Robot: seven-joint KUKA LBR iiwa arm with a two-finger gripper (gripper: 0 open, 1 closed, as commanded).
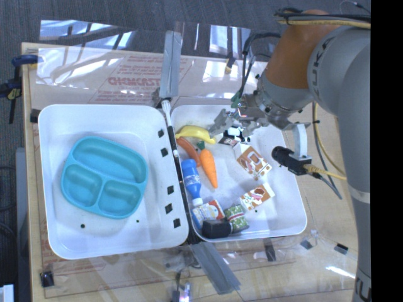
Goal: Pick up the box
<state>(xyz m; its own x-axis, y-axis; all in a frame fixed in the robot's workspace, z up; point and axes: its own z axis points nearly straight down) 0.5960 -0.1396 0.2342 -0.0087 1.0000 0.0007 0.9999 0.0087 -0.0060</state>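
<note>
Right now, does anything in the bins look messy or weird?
Nothing looks spilled or broken. The right bin is a jumble: banana, carrot, bottle and small boxes lie at all angles. The blue tray sits flat.

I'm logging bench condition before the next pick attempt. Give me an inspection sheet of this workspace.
Surface: two white bins side by side, left bin and right bin.
Job's things: two small boxes lie in the right bin, not gripped.
Clutter: banana, carrot, bottle and small packets in the right bin; blue divided tray in the left bin.
Grippers: gripper over the right bin's far side, near the banana; finger state unclear.
Cables: yellow cable along the arm.
Surroundings: blue clamp at the bench's far left corner.
</note>
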